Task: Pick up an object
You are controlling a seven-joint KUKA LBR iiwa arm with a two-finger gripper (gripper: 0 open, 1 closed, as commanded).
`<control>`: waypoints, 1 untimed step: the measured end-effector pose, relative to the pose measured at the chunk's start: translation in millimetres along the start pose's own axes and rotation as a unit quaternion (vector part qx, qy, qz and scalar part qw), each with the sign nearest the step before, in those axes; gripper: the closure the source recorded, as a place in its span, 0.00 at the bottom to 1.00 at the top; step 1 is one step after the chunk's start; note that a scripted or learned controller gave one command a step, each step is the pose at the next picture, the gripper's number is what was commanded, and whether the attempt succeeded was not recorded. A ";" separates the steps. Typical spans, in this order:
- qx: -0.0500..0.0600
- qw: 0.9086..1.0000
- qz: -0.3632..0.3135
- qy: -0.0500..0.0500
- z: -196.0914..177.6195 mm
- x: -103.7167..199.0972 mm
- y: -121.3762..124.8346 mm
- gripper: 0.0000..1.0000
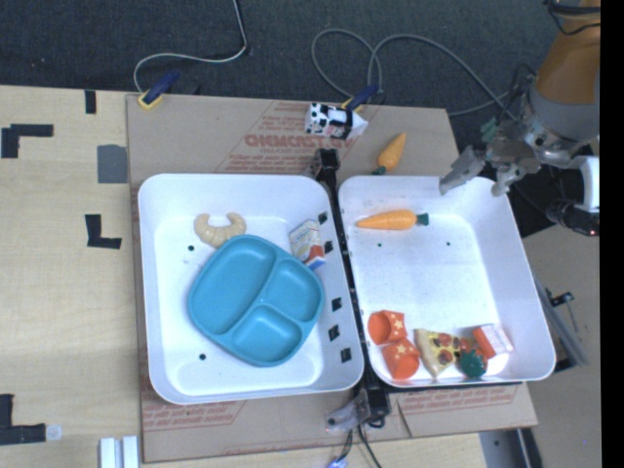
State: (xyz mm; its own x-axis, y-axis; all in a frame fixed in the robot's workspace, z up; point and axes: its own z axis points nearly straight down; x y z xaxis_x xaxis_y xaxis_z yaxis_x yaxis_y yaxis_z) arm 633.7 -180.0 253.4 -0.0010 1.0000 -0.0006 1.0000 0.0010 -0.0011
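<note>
Two white bins (pixel 507 232) are seen on the counter (pixel 58 261). Nothing has been picked up: the jaws (pixel 480 174) are spread, ungripping, with a carrot (pixel 390 220) lying just beside them.

Bench (pixel 58 291) bears two white bins (pixel 156 261) (one carrot (pixel 391 151) outside).

The right bin's (pixel 507 252) middle lies bare — a carrot (pixel 389 220) near its far wall, toys (pixel 439 349) crowding its near edge.
</note>
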 end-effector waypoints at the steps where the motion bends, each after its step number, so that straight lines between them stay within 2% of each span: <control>1: 0.003 1.000 0.000 0.001 133.7 36.7 33.3 0.00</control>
State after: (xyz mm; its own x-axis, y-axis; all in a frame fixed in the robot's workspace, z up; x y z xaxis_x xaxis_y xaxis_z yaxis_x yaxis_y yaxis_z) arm 666.8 -143.4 119.6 -0.0015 1.0000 0.0018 1.0000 0.0015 -0.0061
